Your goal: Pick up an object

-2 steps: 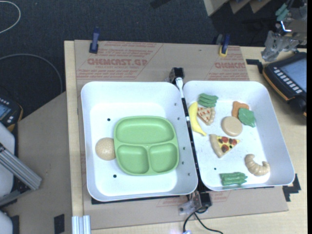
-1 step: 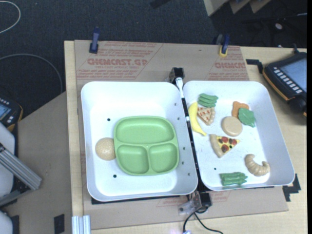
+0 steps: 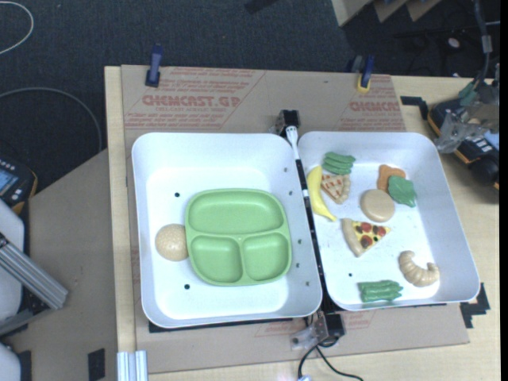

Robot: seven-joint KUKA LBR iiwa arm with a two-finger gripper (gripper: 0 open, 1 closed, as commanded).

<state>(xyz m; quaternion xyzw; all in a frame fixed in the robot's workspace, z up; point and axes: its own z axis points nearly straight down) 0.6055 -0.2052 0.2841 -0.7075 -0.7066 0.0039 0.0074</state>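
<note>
**First:** Pincer (image 3: 459,129) sits off over the counter (image 3: 198,101), just past the far corner of the nearer bin (image 3: 454,213). I can't tell whether it's open or closed.

**Second:** And the toy food?

**First:** All lying loose in that bin, left of the pincer and closer to us: banana (image 3: 320,193), pizza slice (image 3: 365,235), croissant (image 3: 418,269).

**Second:** Further left?

**First:** The other bin (image 3: 143,213), with a green plate (image 3: 236,236) and a tan ball (image 3: 171,242) touching the plate's far side.

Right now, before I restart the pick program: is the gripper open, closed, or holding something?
Gripper: cannot be told; it sits blurred at the bench's right edge, outside the right bin.
</note>
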